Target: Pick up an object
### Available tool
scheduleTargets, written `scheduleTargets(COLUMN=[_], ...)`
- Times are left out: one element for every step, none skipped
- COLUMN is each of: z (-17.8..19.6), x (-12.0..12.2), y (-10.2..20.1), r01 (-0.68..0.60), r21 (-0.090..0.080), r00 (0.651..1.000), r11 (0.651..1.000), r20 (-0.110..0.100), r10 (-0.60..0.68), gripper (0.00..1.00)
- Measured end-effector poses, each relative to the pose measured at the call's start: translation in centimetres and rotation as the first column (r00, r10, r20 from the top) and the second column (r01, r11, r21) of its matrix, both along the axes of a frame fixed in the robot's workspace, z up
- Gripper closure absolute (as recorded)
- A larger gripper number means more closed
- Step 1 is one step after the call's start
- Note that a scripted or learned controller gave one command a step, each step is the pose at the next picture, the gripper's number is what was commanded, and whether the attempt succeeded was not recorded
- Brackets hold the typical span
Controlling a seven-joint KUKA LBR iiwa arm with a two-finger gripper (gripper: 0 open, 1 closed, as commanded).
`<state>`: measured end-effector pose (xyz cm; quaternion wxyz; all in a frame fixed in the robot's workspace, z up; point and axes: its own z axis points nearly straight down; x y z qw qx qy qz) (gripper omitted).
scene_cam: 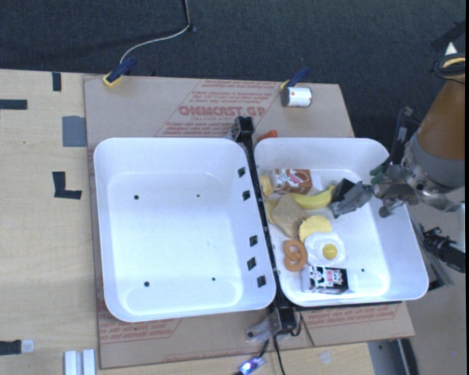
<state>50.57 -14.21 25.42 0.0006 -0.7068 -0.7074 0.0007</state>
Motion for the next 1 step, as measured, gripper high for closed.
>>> scheduleTargets(z=[-15.21], x=[-2.72], y=[5.12], r01=[-0.002], r21=[0.006], r00=[1.000], r11=[1.000], r20=[-0.018], r10=[0.003], gripper=[0.00])
